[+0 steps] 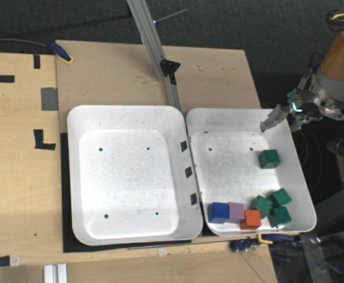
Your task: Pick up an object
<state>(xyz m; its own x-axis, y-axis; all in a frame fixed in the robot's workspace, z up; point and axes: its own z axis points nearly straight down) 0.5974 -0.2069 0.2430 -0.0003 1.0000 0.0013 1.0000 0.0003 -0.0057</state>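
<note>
- The gripper [276, 120] is hanging over the far right corner of the right bin [231, 122], coming in from the right edge with the orange-banded arm [331, 69] behind it. Honestly can't tell how it's set from this angle, it's just a grey blur, and nothing is showing in its grip.
- Nearest thing to it is a lone green block [268, 158], sitting just below it on the bin floor, apart from everything else.
- The rest is crowding the near right corner: three more green blocks [275, 206] bunching together, with an orange block [252, 218] touching them.
- A pale purple block [236, 211] and a blue block [219, 211] are lining up right beside the orange one along the near wall.
- The left bin [128, 170] is sitting next to it, walls touching.
- A grey metal bar [151, 37] is slanting down from the top to where the bins meet.
- A blue-and-yellow clamp [62, 52] is lying at the bench's far left corner.
</note>
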